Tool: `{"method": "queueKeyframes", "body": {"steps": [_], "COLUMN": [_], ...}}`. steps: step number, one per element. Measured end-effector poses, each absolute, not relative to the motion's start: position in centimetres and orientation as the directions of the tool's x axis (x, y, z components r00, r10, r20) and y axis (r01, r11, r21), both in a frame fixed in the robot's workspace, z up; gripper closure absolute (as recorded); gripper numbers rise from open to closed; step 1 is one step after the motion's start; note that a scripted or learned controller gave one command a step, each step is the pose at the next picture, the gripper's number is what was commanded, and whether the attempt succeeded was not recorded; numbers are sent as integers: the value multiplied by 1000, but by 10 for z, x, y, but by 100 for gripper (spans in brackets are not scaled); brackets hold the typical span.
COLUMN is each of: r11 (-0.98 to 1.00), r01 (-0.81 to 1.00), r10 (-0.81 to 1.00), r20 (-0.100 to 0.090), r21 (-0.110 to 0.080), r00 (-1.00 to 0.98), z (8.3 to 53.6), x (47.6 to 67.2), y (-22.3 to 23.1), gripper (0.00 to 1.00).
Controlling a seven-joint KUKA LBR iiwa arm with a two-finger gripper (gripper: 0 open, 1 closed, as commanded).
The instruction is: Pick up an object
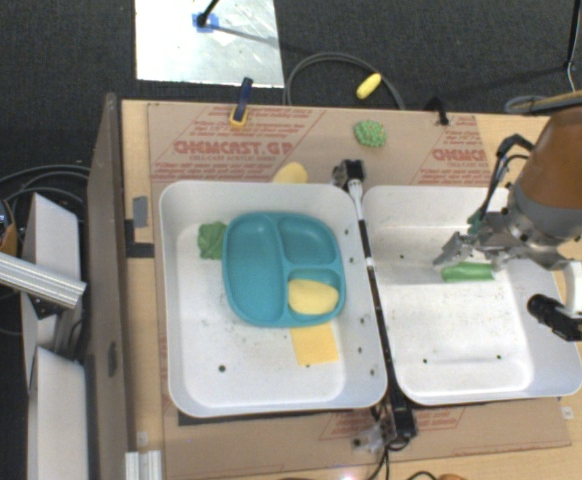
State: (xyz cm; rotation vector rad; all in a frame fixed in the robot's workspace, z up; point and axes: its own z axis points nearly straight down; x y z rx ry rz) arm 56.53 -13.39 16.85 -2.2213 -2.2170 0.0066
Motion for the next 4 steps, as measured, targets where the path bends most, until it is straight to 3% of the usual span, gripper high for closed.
{"method": "queueKeyframes", "body": {"steps": [1, 2, 3, 4], "r11": [1, 2, 5, 8], "r01": [1000, 1000, 1000, 1000], "r10": [1000, 1000, 1000, 1000], "r20": [-1, 0, 0, 1], "r21": [2, 4, 3, 3], "r00": [-1, -2, -5, -8], "z": [109, 121, 141, 213], "x": [584, 584, 582, 582], "y": [-158, -156, -144, -53], "gripper": [0, 100, 100, 100]}}
